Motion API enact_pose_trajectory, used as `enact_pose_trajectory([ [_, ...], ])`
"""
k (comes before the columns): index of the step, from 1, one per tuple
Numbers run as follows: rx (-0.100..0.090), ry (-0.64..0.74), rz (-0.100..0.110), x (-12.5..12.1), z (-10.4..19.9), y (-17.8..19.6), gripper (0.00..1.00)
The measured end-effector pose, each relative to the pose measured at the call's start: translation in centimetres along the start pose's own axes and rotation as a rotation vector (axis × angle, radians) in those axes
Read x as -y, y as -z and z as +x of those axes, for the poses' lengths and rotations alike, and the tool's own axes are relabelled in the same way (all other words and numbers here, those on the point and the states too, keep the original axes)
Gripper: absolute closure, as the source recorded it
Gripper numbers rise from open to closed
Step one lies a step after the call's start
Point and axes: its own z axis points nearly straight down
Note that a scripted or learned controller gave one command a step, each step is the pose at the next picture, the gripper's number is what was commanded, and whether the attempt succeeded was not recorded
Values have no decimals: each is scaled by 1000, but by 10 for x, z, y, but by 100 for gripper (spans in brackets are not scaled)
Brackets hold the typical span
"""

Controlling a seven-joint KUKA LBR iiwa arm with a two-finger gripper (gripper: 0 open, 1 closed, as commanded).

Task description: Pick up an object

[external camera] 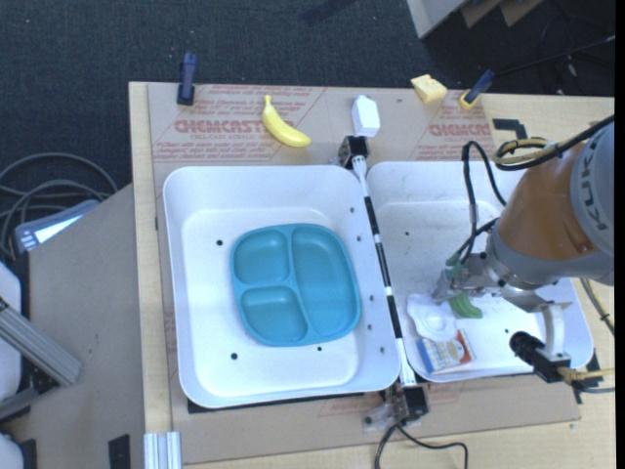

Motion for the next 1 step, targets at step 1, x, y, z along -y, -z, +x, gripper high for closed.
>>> enact_pose_trajectory([
  [1,-2,3,2,-31,87,90,100],
])
